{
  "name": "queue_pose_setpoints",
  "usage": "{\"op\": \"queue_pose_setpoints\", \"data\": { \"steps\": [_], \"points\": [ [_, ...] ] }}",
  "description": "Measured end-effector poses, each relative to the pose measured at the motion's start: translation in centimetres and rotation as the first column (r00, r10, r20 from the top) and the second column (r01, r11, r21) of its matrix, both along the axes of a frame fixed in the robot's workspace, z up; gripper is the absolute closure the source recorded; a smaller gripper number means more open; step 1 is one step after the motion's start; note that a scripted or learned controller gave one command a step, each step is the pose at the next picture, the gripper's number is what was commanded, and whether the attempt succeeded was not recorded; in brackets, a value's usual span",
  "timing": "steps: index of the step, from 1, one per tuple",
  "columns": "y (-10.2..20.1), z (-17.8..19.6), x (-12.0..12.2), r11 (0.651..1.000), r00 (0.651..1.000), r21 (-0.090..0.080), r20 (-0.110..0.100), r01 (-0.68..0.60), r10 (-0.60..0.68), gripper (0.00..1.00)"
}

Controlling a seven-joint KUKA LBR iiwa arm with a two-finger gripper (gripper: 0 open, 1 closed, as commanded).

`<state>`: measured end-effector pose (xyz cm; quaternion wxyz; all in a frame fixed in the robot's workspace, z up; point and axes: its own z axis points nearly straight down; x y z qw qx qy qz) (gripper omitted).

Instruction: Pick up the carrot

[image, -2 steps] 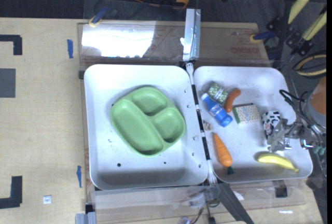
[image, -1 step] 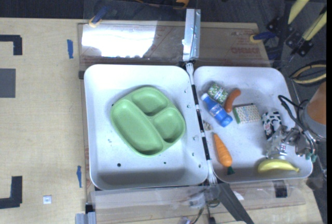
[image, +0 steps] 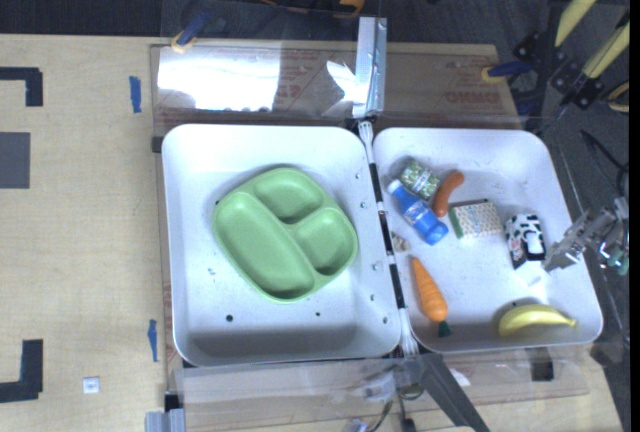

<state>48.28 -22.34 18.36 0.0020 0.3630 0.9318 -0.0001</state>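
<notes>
Meanwhile the carrot (image: 429, 289) lies well apart from the end effector (image: 580, 238), whose open-or-closed state I cannot tell.

The hand (image: 578, 242) is pale grey metal; thin, angular fingers; dark cabling behind.

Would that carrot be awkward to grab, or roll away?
The carrot looks like a smooth, rigid toy, so probably light and a bit slippery. Its round, tapered body could roll or pivot if nudged. It lies near the right bin's left wall, perhaps limiting room beside it.
</notes>
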Motion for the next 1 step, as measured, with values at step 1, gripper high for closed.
{"op": "queue_pose_setpoints", "data": {
  "steps": [1],
  "points": [
    [-0.01,-7.08,-0.03,0.995,0.995,0.0,0.004,0.103,-0.103,1.0]
  ]
}}
